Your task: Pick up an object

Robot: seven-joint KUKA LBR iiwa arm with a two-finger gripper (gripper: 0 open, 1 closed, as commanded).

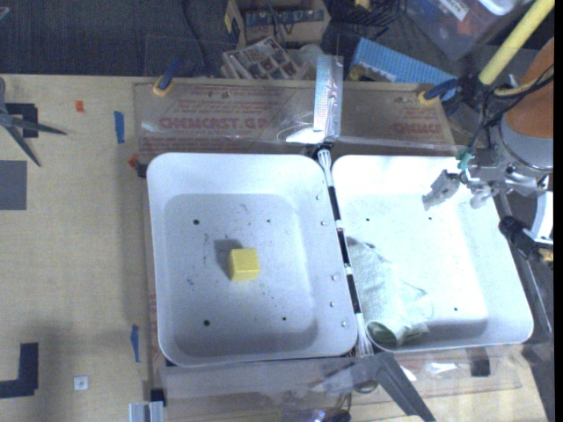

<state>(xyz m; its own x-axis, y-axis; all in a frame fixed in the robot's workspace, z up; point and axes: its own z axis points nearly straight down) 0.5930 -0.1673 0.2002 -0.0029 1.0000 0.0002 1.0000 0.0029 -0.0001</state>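
My end effector (pixel 457 185) is hovering over the right bin's (pixel 506 310) upper right; whether it is spread I cannot tell. The yellow block (pixel 244 264) is lying in the left bin (pixel 176 178), well apart.

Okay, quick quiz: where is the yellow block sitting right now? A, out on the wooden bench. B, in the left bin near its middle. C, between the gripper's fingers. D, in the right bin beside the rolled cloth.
B: the yellow block lies on the floor of the left bin, near its middle, far from the gripper over the right bin.
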